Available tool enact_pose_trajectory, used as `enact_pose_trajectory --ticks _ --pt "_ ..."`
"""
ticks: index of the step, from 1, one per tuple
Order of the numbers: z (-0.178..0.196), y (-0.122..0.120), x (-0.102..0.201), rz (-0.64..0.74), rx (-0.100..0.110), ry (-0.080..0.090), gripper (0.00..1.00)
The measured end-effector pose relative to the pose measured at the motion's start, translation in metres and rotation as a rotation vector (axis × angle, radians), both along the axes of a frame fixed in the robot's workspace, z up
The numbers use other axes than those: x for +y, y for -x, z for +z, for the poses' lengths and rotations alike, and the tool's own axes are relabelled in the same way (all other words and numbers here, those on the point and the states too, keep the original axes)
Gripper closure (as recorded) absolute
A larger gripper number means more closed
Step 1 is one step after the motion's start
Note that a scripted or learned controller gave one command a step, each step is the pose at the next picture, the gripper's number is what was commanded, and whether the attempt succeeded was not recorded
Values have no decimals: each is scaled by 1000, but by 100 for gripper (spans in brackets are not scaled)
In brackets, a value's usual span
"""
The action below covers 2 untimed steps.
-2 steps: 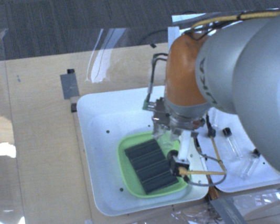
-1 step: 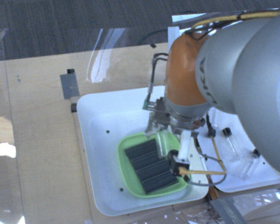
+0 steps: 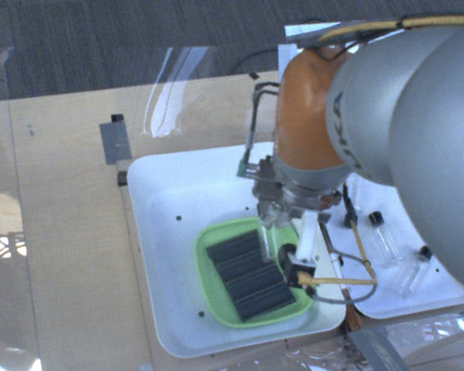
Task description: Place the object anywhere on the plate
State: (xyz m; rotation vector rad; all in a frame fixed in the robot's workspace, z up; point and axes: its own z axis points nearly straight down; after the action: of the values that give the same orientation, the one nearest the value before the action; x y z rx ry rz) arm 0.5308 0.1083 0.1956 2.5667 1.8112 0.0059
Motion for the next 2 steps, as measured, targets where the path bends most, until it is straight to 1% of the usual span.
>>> enact_pose_trajectory --ticks 1,2 --pt "0 0 0 0 0 0 0" --pt "60 8 -53 -24 -2 2 0"
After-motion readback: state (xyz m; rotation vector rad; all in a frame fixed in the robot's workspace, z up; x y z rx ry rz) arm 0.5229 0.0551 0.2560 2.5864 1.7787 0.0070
